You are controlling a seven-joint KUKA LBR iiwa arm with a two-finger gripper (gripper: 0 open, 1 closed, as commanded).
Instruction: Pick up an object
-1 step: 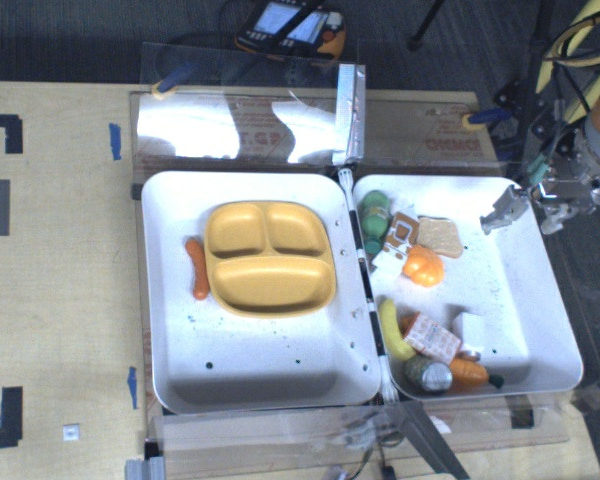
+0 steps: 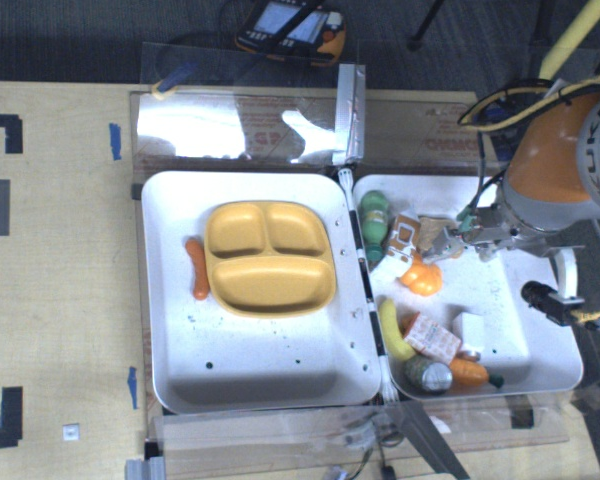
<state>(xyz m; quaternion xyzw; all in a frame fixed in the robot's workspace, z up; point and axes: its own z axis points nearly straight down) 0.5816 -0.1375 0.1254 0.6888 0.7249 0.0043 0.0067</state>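
Observation:
The right bin [image 2: 510, 353] holds several objects. A green bottle [image 2: 374, 218] lies at its far left, next to a small brown and white carton [image 2: 404, 235]. An orange pepper-like fruit [image 2: 422, 278] sits near the middle. A yellow banana [image 2: 393, 330], a red and white packet [image 2: 436, 338], a white block [image 2: 471, 328], a carrot [image 2: 469, 372] and a metal can [image 2: 428, 376] crowd the front. My gripper [image 2: 448, 245] hangs low over the bin's far half, just above and to the right of the orange fruit and beside the carton.
The left bin [image 2: 170, 298] carries a yellow divided plate [image 2: 270, 258] and an orange sausage-shaped piece [image 2: 198, 268] beside it. A metal divider [image 2: 358, 258] separates the bins. The arm's grey and orange body [image 2: 550, 168] covers the right bin's far right corner.

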